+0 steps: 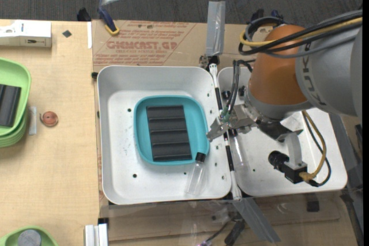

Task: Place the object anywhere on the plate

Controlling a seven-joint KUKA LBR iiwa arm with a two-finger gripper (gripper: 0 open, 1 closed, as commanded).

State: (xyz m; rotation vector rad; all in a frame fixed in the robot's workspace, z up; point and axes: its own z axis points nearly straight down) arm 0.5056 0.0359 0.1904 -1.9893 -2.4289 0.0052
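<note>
One clear tube (196, 172) beside ribbed teal plate (170, 129)

Robot lab — bench (57, 181), white bins (115, 181)

The arm (323, 60) is big, round and grey, with a fat orange band near the wrist. Yellow and black cables loop over it (one yellow cable curls low down too). Dark letters on the grey shell are too cut off to read.
</note>
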